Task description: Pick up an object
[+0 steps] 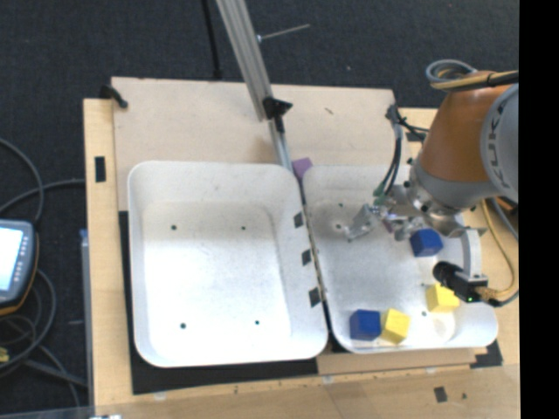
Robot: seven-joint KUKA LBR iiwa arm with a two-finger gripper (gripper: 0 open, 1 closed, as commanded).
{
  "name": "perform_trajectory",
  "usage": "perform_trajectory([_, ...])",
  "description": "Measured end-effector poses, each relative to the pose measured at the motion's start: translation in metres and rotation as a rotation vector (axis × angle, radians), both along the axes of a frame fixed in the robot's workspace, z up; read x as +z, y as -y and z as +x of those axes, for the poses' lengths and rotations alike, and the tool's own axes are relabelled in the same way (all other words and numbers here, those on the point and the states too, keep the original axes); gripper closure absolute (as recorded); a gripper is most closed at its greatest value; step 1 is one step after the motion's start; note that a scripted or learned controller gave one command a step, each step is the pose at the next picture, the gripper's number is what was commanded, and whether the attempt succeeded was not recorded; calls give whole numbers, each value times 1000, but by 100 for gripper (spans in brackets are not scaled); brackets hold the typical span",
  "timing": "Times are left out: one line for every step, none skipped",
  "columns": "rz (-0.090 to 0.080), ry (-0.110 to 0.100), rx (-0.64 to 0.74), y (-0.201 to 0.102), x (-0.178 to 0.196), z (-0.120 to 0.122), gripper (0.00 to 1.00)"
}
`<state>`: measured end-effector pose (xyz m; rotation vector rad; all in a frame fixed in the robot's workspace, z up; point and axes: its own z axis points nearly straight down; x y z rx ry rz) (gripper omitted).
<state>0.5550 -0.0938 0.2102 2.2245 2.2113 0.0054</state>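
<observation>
The left bin [218, 260] sits on the bench [192, 120]. In the right bin [384, 260], a blue block [366, 324] touches a yellow block [396, 326] near the front. The gripper [360, 227] hangs above the bin floor; I cannot tell how it is set. Another blue block [425, 243] and yellow block [442, 298] lie farther right.

Hidden and blurred parts
The grey-and-orange arm [467, 147] covers the right white bin's [349, 321] far corner — its gripper [360, 225] shows too blurred to read.

Open floor is offered by the right bin's [342, 260] middle, bounded by blocks along its near edge: blue cube [365, 324], yellow cube [396, 326].
</observation>
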Motion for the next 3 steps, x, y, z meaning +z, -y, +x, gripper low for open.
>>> perform_trajectory([-2,6,-1,1,11,1,100])
perform_trajectory([-1,5,-1,1,11,1,0])
perform_trajectory([-4,5,0,45,76,49,0])
